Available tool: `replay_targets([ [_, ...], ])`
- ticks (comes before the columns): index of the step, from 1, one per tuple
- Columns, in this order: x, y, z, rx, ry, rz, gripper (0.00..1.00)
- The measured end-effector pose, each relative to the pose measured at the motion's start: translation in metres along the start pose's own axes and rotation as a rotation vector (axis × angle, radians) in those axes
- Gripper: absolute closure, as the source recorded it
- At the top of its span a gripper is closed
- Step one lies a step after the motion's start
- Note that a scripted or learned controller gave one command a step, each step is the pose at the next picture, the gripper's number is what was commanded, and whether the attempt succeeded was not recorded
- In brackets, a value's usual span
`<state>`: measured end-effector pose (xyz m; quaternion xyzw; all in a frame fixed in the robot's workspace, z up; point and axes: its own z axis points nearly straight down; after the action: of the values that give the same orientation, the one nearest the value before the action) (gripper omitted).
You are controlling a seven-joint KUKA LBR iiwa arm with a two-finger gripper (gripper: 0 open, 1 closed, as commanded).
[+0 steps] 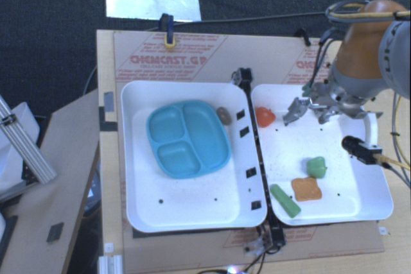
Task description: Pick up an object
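We see the pincer hanging over the right bin, fingers spread a little, nothing between them. The closest thing is the red piece, just to its left, hard against the bin wall by the divider. The green lump, orange square and green stick lie below it, well apart from it. The blue tray and a small brown thing sit far left in the other bin.

Risks as we judge them: going for the red piece, a finger could hit the wall and push it away. It looks small and rounded, so it may squirt out. The pincer could close on air above it.
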<state>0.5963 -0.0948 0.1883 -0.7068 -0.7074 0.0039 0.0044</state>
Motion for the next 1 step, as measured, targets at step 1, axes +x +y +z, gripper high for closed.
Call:
replay_targets([
  [1,0.0001,0.0029,-0.0068,-0.013,-0.001,-0.002,0.00],
])
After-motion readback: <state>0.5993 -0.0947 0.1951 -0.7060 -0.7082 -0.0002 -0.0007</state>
